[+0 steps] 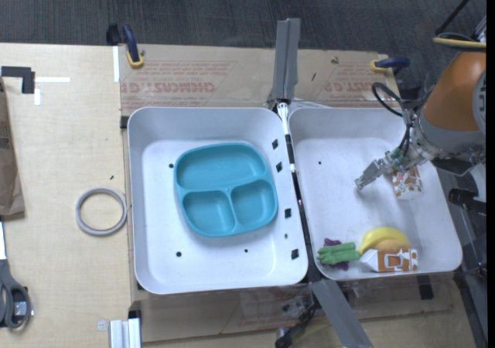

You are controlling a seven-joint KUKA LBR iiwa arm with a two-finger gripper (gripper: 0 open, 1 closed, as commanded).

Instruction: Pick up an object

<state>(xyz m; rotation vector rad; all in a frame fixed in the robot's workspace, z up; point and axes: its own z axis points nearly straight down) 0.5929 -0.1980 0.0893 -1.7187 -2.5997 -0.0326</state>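
**Patterned packet beside the gripper in the right bin**

A small white packet with red-orange markings (pixel 407 182) is seen in the right bin (pixel 340 145), close to its right wall. It is located just to the right of the gripper (pixel 371 175), next to the wrist rather than between the fingers; whether it is touched by the tool cannot be told. The grey fingers (pixel 365 179) are pointed left and down toward the bin floor, and it cannot be told whether they are spread or closed. Nothing is seen held between them.

Further toward the near edge of the same bin, a yellow banana-shaped toy (pixel 383 237) is laid beside an orange and white carton (pixel 394 261), with a green and purple toy (pixel 337 252) just to their left. These are well apart from the gripper.

The left bin (pixel 147 184) is occupied by a blue divided tray (pixel 225 189). On the bench to the left, a grey ring (pixel 101 210) and a pair of scissors (pixel 14 300) are laid.
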